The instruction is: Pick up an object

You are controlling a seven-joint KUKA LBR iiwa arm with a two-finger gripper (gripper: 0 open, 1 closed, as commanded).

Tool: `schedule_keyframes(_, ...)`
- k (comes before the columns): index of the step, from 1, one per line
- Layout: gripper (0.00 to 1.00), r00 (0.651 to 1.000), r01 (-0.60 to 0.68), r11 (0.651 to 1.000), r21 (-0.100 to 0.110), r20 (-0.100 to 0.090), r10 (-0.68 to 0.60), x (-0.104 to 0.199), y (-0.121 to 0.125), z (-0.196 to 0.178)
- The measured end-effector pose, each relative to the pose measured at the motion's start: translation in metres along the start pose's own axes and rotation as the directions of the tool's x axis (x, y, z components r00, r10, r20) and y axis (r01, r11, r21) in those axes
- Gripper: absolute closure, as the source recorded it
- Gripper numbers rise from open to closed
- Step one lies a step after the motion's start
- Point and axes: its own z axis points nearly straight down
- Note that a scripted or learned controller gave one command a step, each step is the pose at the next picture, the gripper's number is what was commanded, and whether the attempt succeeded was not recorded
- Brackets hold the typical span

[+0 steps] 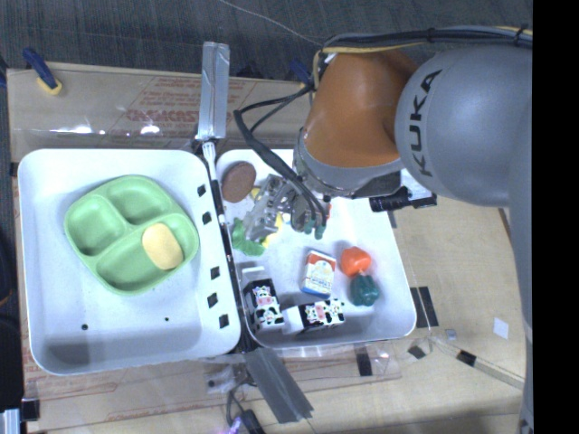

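Hovering low in the right bin (398, 328), the gripper (271, 213) sits over the green toy (242, 240) beside the brown disc (239, 181), finger state impossible to tell, and a crowded corner could make the grab slip or snag the wall.

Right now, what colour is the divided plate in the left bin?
Light green; the divided plate holds a yellow item, clearest in the camera view.
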Motion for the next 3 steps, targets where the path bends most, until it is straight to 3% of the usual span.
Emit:
schedule_keyframes(1, 1.0, 0.961, 0.276, 0.961, 0.0, -0.004, -0.276, -0.019, -0.077, 0.122)
schedule_keyframes(2, 0.0, 0.961, 0.278, 0.961, 0.0, -0.001, -0.278, -0.019, -0.076, 0.12)
schedule_keyframes(3, 0.0, 0.999, 0.035, 0.999, 0.001, 0.003, -0.035, -0.087, -0.138, 0.106)
